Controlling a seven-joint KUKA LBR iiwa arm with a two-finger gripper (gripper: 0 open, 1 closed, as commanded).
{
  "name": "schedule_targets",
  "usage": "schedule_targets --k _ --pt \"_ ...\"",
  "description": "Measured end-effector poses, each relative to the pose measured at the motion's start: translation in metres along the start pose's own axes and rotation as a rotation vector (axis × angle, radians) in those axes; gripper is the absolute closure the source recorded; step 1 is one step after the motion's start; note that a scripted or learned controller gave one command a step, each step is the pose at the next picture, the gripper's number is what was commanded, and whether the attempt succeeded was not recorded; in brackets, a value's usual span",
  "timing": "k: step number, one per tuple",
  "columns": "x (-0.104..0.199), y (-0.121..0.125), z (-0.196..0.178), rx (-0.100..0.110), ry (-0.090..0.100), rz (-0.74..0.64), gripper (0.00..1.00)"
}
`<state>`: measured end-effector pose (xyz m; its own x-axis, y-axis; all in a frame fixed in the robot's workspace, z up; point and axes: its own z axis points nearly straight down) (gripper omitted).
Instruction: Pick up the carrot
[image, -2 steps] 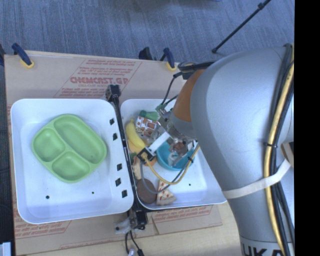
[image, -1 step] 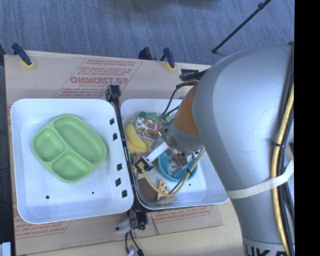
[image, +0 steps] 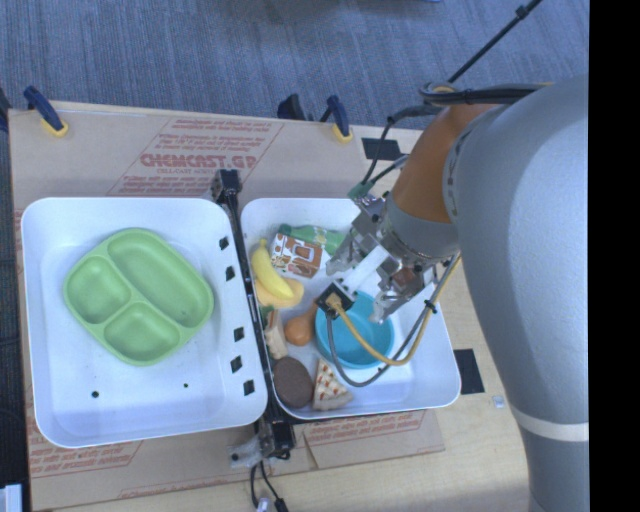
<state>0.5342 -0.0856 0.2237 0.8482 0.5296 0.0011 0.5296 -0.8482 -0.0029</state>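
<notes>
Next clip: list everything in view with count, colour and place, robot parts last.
left bin: one, white, left
right bin: one, white, right
divided plate: one, green, left bin
banana: one, yellow, right bin by the divider
carton: one, brown, white and green, right bin, far end
orange item: one, possibly the carrot, between banana and bowl
bowl: one, blue, right bin
disc: one, brown, right bin, near corner
pizza slice: one, tan, beside disc
clamps: two, blue, far edge
arm: one, grey, orange band
gripper: one, above bowl
</notes>
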Motion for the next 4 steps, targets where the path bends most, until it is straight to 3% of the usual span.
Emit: schedule_targets --k 1,2,3,4 --pt "-0.012 -0.039 0.034 0.01 -0.011 0.175 0.0" --pt "0.006 -0.122 0.034 0.011 -0.011 0.048 0.0" --pt "-0.011 -0.06 0.033 0.005 -0.011 0.135 0.0" --pt "-0.012 0.032 0.077 0.007 -0.015 0.263 0.0"
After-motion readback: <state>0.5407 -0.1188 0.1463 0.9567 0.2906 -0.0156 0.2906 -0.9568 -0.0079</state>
